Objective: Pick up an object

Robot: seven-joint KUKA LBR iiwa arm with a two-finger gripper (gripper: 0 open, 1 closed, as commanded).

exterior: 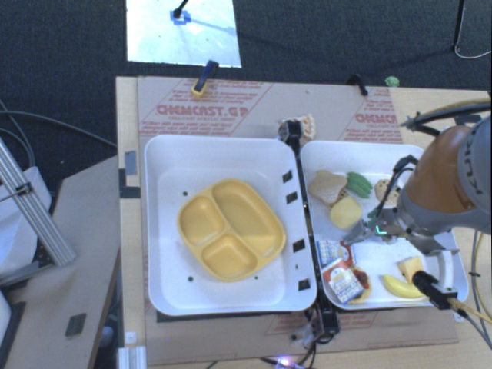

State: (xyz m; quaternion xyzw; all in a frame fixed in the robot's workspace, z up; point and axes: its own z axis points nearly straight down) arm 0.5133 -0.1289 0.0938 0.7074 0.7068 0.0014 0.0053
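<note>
One yellow ball (346, 212) just left of gripper (364, 234), apart.

"CHEMCAST" is printed in red on the sheet (231, 106) under the bins. It shows again at the sheet's far right corner. The smaller print is unreadable.

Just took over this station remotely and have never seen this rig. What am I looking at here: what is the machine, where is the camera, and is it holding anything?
One fixed camera looks down at a slant on two white bins. The left bin holds a yellow divided tray. The right bin holds small items: a yellow ball, a green piece, a banana, a snack packet. The grey-and-orange robot arm reaches in from the right; its gripper sits low beside the ball. I cannot see anything held.
</note>
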